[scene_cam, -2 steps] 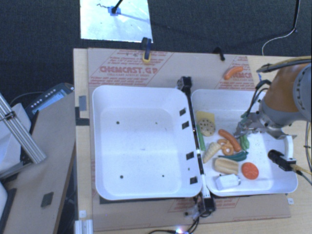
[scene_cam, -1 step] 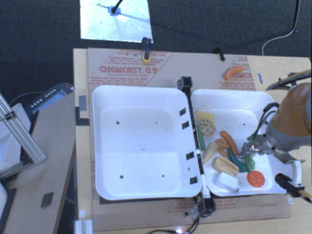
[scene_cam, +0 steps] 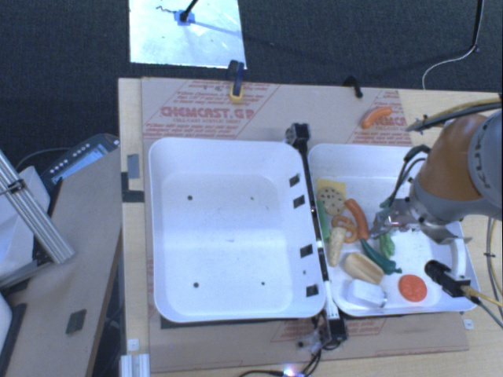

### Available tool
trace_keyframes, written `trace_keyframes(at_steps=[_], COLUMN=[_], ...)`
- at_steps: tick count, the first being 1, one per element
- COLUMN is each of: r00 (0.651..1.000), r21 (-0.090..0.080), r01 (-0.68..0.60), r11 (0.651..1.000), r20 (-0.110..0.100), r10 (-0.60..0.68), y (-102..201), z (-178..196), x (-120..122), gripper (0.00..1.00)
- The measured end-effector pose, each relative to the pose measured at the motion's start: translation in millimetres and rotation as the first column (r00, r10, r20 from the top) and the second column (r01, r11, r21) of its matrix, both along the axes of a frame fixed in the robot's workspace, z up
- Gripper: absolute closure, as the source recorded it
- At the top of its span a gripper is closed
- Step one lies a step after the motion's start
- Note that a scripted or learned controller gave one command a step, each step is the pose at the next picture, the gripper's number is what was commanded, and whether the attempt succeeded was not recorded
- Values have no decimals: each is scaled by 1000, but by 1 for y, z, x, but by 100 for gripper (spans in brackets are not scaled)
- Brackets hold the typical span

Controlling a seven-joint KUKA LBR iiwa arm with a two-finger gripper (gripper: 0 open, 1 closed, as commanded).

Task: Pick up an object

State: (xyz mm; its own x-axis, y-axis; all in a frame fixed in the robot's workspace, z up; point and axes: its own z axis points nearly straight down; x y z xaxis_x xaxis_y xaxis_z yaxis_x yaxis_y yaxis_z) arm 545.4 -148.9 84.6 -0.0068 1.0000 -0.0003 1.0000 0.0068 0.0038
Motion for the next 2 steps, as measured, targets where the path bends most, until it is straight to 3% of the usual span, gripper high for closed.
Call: trace_keyframes(at_steps=[1, 2], r00=[1000, 1000], r21=[1, 0], r01=[6, -4], r11=[1000, 1000], r20=[-5, 5], r10=[-6, 4], y=[14, 59], z=[0, 1], x=[-59, 24], gripper=[100, 100])
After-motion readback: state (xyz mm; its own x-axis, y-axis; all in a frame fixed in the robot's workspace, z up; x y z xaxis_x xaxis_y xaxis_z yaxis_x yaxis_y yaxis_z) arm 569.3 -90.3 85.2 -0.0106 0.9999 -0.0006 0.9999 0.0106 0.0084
